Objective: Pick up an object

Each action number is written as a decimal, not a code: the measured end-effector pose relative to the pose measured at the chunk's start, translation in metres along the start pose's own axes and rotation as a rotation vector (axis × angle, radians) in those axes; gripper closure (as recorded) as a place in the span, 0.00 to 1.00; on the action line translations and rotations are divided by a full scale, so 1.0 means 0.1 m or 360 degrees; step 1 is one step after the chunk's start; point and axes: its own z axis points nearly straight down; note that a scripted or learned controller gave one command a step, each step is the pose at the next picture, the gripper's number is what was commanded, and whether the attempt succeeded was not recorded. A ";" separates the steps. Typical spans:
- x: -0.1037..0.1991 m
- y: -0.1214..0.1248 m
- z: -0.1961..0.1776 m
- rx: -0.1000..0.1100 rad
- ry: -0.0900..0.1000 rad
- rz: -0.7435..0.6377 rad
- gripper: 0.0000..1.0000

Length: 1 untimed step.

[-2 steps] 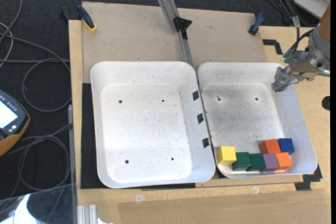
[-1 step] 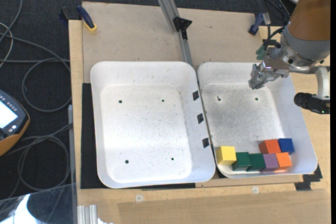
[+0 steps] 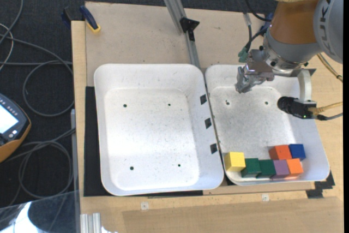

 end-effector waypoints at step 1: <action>0.58 0.11 -0.08 -0.0009 -0.0001 -0.0002 1.00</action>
